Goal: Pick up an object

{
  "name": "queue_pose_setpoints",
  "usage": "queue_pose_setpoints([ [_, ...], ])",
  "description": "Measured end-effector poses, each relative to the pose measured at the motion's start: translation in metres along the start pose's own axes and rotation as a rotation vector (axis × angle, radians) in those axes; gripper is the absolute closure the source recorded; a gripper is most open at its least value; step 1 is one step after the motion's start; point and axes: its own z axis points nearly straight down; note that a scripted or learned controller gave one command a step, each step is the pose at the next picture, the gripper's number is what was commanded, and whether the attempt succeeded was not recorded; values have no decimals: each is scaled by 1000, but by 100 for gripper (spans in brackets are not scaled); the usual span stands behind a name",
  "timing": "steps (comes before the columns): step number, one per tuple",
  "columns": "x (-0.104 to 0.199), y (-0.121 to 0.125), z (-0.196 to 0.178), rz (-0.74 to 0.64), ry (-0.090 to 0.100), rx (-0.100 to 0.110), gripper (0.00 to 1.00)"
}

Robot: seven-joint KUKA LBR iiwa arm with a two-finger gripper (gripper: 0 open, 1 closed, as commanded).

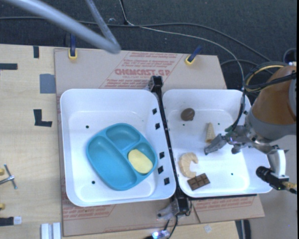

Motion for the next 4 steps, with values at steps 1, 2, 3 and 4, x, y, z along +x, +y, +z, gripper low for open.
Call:
queue_pose_setpoints([
  [1,3,-2,63,0,0,1,0],
  [2,3,-2,74,0,-1,-4,0],
  [3,2,-1,63,0,-4,-8,100],
  [4,4,8,6,-1,-2,-7,100],
])
